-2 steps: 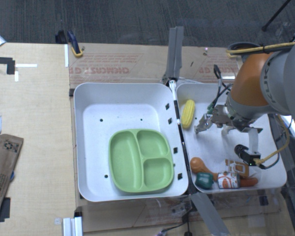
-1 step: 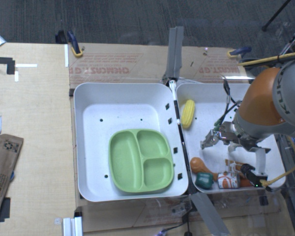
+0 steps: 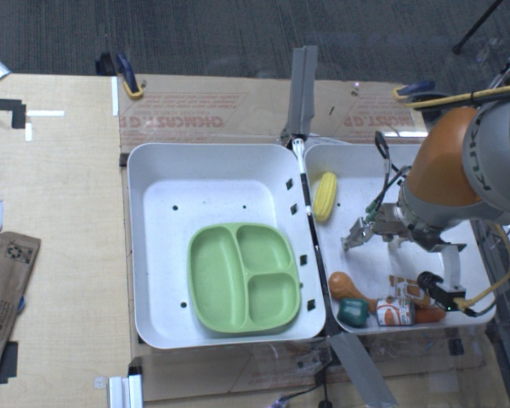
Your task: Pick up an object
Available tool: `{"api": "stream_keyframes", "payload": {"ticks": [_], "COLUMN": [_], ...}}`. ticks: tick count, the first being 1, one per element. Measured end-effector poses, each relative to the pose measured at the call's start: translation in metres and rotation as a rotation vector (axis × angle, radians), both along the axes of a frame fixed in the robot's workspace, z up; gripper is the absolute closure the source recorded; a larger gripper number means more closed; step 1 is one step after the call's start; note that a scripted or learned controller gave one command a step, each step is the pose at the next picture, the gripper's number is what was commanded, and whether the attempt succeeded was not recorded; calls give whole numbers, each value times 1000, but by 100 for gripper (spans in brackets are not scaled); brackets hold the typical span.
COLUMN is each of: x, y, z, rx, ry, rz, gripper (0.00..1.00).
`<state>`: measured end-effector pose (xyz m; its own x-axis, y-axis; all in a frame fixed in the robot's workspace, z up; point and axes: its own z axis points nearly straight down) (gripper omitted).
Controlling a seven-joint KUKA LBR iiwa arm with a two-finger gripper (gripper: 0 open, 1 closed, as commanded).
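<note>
- Grey with an orange band, the arm (image 3: 459, 172) reaches in from the right and hangs over the right bin (image 3: 357, 155); judged from this position, the approach is made and the grasp is not.
- White and shallow, the left bin (image 3: 153, 228) holds a green divided plate (image 3: 242, 276) lying flat near its front; nothing here is being reached for.
- The right bin holds every loose item that could serve as the object to pick up. None is lifted; all rest on the bin floor.
- The gripper (image 3: 370, 232) sits over the middle of the right bin, pointing left and slightly down. Its fingers stand apart with nothing between them.
- Yellow and ribbed, the corn cob (image 3: 325, 195) lies lengthwise against the left wall of the right bin, near the gripper tip but apart from it. It appears the closest candidate.
- In the front of the right bin lies a cluster: an orange pear-shaped piece (image 3: 344, 286), a red-and-white can (image 3: 394, 313) on its side, and a dark green piece (image 3: 352, 313). They touch or nearly touch, which may hinder a clean grasp.
- Remaining work, as judged: descend on one item, close on it, and lift it clear.
</note>
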<state>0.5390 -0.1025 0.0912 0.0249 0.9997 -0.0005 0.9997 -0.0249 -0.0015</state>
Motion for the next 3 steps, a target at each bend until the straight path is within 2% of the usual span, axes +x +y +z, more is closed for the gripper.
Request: {"api": "stream_keyframes", "payload": {"ticks": [1, 2, 3], "x": [-58, -62, -57], "y": [-32, -50, -49], "z": [1, 0, 11], "rx": [0, 0, 1], "ry": [-7, 0, -11], "rz": [-393, -245, -244], "gripper": [0, 0, 100]}}
